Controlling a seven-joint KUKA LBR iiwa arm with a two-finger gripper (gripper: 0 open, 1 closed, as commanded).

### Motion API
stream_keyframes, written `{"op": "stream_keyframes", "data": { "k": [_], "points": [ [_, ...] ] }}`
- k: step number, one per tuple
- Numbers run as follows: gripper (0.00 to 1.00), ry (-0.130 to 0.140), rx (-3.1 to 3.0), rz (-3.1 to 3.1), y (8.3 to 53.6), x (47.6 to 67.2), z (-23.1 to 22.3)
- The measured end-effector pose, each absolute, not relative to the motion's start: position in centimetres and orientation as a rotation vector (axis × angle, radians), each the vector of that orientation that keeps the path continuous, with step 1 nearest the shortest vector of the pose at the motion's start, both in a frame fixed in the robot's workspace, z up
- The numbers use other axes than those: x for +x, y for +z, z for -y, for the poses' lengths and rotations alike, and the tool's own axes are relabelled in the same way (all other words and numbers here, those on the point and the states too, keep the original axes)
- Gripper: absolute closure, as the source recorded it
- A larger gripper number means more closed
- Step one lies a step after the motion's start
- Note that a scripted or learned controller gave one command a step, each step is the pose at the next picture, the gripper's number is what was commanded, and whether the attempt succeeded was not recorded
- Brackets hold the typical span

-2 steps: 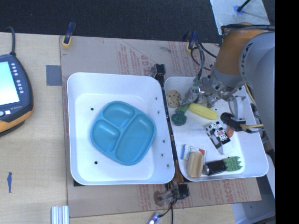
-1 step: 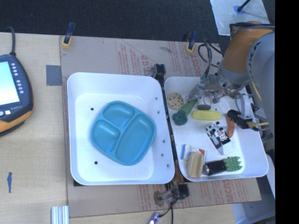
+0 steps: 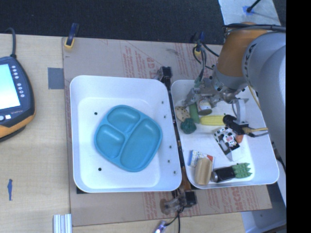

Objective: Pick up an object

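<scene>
My gripper [image 3: 203, 102] is low in the back of the right bin [image 3: 260, 176], hanging over several small objects. Just beneath it lie a green cylinder [image 3: 194, 113] and a yellow banana-like piece [image 3: 212, 121]. A dark green ball [image 3: 188, 126] rests in front of these, beside a tan cookie-shaped piece [image 3: 182, 113]. Further forward are a black-and-white patterned toy [image 3: 226, 139], a tan roll [image 3: 202, 171], a small white packet [image 3: 199, 157], and a black block with a green spiky end [image 3: 232, 172]. The arm's body hides the fingertips.
The left bin [image 3: 82, 96] holds a blue three-compartment plate [image 3: 128, 137]. A black-and-orange handheld pendant [image 3: 12, 93] lies on the bench at the far left. Clamps and cables sit between the bins at the back and front edges.
</scene>
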State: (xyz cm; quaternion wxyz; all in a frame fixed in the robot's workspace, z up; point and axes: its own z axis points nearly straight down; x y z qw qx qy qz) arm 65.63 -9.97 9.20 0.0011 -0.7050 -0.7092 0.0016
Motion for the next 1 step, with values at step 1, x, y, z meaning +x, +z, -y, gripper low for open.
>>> {"op": "stream_keyframes", "data": {
  "k": [1],
  "points": [
    [1.00,-0.001,-2.214,2.230,10.60,65.85,10.06]
  ]
}}
